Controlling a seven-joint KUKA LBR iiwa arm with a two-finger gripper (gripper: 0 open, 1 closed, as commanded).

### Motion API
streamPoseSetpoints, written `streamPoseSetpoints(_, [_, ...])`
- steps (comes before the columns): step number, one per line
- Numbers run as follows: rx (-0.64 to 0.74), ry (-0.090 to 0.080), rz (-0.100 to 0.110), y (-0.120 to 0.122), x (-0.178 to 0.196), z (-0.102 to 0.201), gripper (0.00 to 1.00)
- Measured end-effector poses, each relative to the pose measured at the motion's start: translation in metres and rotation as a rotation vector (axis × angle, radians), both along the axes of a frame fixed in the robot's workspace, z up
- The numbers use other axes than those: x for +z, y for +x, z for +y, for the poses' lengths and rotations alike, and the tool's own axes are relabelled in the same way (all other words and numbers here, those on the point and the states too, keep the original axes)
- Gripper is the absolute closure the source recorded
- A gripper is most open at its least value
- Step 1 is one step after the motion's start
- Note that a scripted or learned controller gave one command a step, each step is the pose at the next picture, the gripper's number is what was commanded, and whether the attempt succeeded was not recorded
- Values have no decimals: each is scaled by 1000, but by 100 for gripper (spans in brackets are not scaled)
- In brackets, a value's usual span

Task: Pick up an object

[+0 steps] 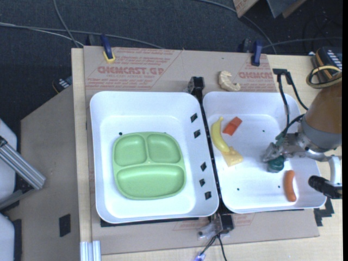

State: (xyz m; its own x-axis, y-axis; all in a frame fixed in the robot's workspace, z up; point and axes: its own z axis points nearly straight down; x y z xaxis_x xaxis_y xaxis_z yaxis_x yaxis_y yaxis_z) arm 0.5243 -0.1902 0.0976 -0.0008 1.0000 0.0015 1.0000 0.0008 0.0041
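Grey arm w/ orange band (326, 118) nearest | your gripper (275, 157) low over small teal object (276, 165), right white bin (261, 200) | jaws: can't tell | pick not done, lift left

Illumination is even and diffuse, moderately bright, with a cool bluish cast overall. The two white bins (147, 105) are the brightest surfaces and sit close to overexposure, with little texture left on their floors. Shadows are soft and short; a faint one lies beside the green tray (148, 165). The dark floor (43, 64) around the tabletop (136, 64) reads dim and grainy. Sharpness is moderate: red print on the tabletop is legible but soft. The arm (326, 118) at the right edge appears slightly blurred. No strong glare is noted.
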Motion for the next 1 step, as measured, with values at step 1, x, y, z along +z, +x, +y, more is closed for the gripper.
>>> streamPoseSetpoints(1, [0, -3, 0, -3, 45, 3, 100])
